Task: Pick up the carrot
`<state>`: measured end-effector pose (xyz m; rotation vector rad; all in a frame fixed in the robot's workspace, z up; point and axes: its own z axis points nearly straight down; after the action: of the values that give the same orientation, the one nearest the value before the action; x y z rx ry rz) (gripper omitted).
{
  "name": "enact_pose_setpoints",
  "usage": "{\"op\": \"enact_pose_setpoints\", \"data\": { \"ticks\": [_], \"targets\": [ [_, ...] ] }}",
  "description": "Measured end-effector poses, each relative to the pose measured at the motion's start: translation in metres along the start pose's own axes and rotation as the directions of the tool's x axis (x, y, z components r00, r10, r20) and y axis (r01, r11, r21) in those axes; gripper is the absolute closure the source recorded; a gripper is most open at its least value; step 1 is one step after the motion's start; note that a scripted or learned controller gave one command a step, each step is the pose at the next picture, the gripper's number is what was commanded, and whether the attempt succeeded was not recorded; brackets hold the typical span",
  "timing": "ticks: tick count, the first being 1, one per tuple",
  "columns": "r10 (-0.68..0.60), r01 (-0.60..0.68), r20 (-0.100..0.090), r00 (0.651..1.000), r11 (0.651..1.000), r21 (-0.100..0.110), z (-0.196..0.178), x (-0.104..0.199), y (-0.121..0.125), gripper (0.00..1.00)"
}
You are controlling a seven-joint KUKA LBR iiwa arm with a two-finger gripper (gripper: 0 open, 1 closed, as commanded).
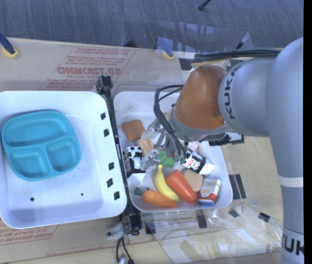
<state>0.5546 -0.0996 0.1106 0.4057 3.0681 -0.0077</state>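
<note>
Cardboard-covered bench (62, 70) is bearing the cluttered right white bin (224, 194), where the hand (161, 147), finger state indiscernible, is hovering near the orange plastic carrot (157, 198) for access.

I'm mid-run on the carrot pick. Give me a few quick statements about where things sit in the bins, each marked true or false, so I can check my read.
1. The blue divided plate lies in the left bin. True.
2. The carrot lies in the left bin. False: it lies in the right bin, near its front edge.
3. The banana lies right beside the carrot. True.
4. The gripper hangs over the blue divided plate. False: it is over the right bin, above the pile of toy food.
5. The carrot is lifted clear of the bin. False: it lies among the other items.
</note>
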Motion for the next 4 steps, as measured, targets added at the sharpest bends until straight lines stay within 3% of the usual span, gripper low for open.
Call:
{"op": "enact_pose_setpoints", "data": {
  "ticks": [1,2,3,4],
  "targets": [
    [0.176,-0.176,-0.020,0.984,0.984,0.010,0.004,-0.044,0.013,0.00],
    [0.378,-0.378,-0.035,0.925,0.926,0.016,-0.010,-0.074,0.028,0.00],
    [0.534,-0.533,-0.037,0.845,0.846,0.025,0.020,-0.080,0.030,0.00],
    [0.526,-0.525,-0.035,0.850,0.851,0.024,0.009,-0.082,0.032,1.00]
  ]
}}
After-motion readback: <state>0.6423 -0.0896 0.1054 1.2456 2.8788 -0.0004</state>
